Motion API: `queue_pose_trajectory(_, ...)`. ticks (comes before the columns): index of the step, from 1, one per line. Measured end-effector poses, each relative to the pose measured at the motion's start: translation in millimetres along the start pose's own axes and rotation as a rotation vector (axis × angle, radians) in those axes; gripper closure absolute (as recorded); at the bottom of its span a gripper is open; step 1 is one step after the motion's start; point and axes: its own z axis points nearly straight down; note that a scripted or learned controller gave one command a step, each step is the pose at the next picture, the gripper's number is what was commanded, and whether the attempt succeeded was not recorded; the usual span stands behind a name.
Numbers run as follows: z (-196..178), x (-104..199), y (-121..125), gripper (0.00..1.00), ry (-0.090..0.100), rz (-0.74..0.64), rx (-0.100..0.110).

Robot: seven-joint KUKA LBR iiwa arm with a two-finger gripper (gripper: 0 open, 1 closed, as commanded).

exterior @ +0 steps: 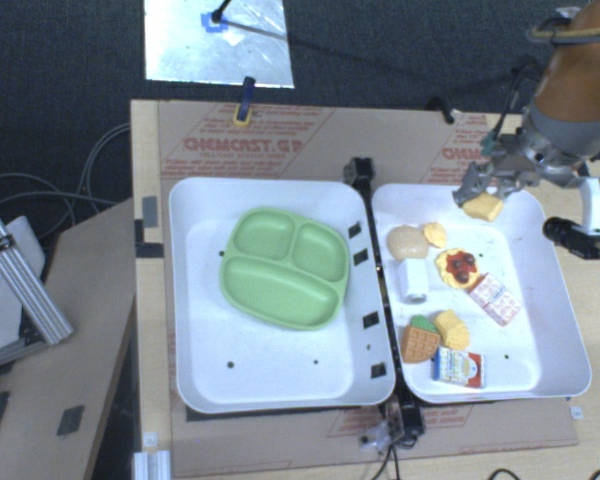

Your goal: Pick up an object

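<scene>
My gripper [483, 190] hangs over the far part of the right bin [555, 298], below the orange-banded wrist at the upper right. A pale yellow food piece [484, 207] sits at its fingertips, and the fingers look shut on it. Lower in the same bin lie a beige bun [407, 240], a small yellow chip [435, 234], a yellow slice with a red top [459, 265], a white cylinder [413, 281], a pink-and-white packet [495, 300], a brown waffle [419, 342], a yellow chunk [453, 329] and a blue-and-white carton [458, 368].
The left bin [205, 368] holds a green divided tray [285, 266]. Black clips run along the seam [375, 268] between the bins. A black part [580, 236] juts in over the right bin's right rim. A shiny sheet [220, 28] lies beyond the bench.
</scene>
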Motion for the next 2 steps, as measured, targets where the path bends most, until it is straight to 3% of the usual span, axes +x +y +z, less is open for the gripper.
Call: queue_pose_trajectory(2,7,80,-64,1.0,0.001,-0.001,0.002)
